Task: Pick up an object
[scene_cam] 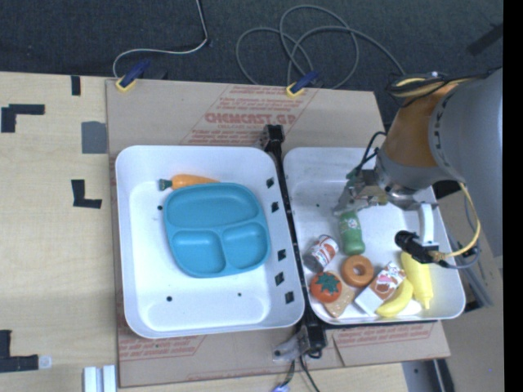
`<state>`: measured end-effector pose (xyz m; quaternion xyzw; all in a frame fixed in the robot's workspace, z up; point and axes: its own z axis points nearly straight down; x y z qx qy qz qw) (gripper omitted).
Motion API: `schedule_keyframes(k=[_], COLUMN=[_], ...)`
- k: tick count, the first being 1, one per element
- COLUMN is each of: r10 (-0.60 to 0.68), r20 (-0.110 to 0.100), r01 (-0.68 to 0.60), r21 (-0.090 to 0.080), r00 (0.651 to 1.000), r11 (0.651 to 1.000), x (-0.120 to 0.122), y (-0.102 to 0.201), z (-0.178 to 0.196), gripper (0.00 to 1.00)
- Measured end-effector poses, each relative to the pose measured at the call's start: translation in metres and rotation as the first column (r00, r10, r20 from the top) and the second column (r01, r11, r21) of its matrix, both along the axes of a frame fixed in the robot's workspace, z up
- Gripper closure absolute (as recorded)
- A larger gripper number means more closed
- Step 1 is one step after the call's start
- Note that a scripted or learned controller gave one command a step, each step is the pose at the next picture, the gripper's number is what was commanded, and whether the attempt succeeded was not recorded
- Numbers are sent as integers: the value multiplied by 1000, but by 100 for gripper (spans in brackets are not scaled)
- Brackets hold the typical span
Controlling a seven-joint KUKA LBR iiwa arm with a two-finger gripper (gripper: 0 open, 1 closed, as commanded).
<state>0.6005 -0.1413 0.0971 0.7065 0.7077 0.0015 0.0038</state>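
A light wooden bench (pixel 49 219) with black angular marks carries a brown printed cardboard sheet (pixel 237 119). Two shallow white bins sit side by side on the cardboard, touching along a black centre divider: the left bin (pixel 139 300) and the right bin (pixel 315 166). Grey cables (pixel 319 39) loop on the dark surface beyond the bench's far edge.
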Motion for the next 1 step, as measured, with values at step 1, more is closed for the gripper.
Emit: schedule_keyframes(k=[1], r10=[1], r20=[-6], r01=[0], r21=[4], r00=[1000], r11=[1000], x=[18], y=[69], z=[88], gripper=[100])
